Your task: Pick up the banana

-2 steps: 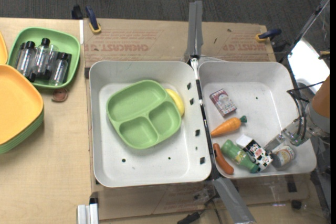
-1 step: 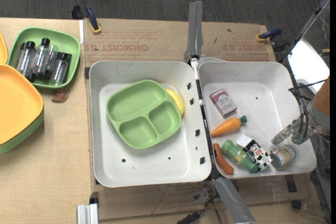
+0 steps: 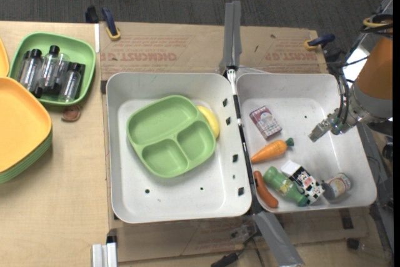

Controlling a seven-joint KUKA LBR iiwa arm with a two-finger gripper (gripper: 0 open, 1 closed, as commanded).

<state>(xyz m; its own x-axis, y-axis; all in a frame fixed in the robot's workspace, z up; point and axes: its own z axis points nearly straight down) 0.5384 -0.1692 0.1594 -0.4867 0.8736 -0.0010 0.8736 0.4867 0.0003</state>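
A wooden worktop (image 3: pixel 56 209) with a sheet of cardboard (image 3: pixel 187 47) under two shallow white bins stands on a dark carpeted floor, where a chair's castor shows at the far edge.

Nearest the camera, along the front of the right bin (image 3: pixel 312 97), lies a cluster of small things: a red-orange piece (image 3: pixel 265 191), a green bottle-like toy (image 3: pixel 281 183), a black-and-white patterned carton (image 3: pixel 306 183) and a small tin (image 3: pixel 338 186). Just behind them lies a toy carrot (image 3: pixel 272 150), and further back a small pink packet (image 3: pixel 265 121).

The claw (image 3: pixel 325 129) hangs over the right side of the right bin, beneath the orange band of the arm (image 3: pixel 375 75). Nothing shows between its fingers, and whether they stand wide or narrow cannot be told at this size.

The banana (image 3: pixel 209 119) is in the left bin (image 3: pixel 119 134), well apart from the claw. It sits at the right edge of a green divided plate (image 3: pixel 170 134), touching it and seemingly tucked partly under its rim. Only a short, rounded stretch of smooth pale yellow is exposed.

Judged from this, the task is barely begun: the arm must cross the divider, come down on the exposed part and lift. The plate's overlap looks likely to crowd the grasp.

Farther left sit stacked orange plates (image 3: pixel 22 128) and a green tray of bottles (image 3: pixel 53 69).
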